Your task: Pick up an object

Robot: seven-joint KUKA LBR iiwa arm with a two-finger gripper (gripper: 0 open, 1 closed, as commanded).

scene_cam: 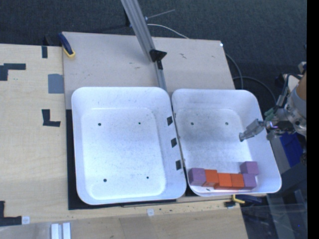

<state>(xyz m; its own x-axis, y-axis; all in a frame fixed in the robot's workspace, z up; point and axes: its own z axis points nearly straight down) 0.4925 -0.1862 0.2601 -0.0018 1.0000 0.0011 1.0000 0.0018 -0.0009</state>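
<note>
Purple and orange blocks lay crowded along the near wall of the right bin [259, 108], toward its near right corner. A purple block [197, 176] sat at the left end of the row, with an orange block [211, 177] touching it and a longer orange block [232, 181] running on to the right. At the right end, two more purple blocks [249, 174] stood one behind the other, the nearer one against the bin's wall. None of the blocks was between the fingers of anything.

Beside it, the left bin [79, 103] showed only a speckled white floor with a few dark dots. A yellow clip [234, 199] poked out at the near edge of the bench, just below the right bin.

Farther back, at the right bin's right edge, the gripper [247, 132] hung over the rim, its grey tip pointing inward toward the bin's middle and well apart from the blocks. Whether its fingers were spread or closed could not be told; nothing was visibly held.

Beyond the bins, a grey metal pole [138, 21] rose at a slant from the seam between them, across the bare board. A blue and yellow clamp [66, 45] rested at the board's far left corner.
</note>
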